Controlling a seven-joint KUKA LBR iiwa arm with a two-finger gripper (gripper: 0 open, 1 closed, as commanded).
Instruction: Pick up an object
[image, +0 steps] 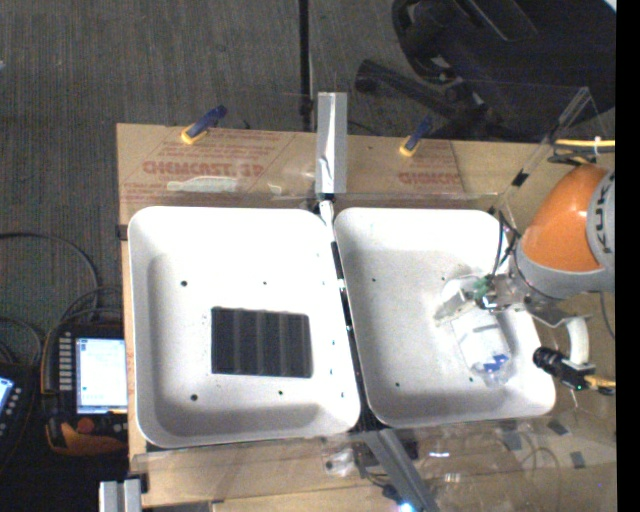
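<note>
Gripper (468, 296) low over the right part of the right bin (400, 390), at the end of the grey arm with its orange band (568, 230) entering from the right. Finger state impossible to tell: tips blurred and merged with a clear plastic object. Clear plastic bottle-like item (485, 350) with a blue patch near its near end, lying in the right bin just near of the gripper, its far end touching or overlapping the gripper tips; whether gripped, not discernible. Left bin (160, 260) beside it, edges touching along the centre, with a dark rectangular ribbed object (261, 342) flat on its floor. Far of both bins, cardboard sheet (220, 160) with two blue-and-yellow clamps (203, 124). Left of the bench, handheld pendant (88, 375) with lit screen on the floor.
</note>
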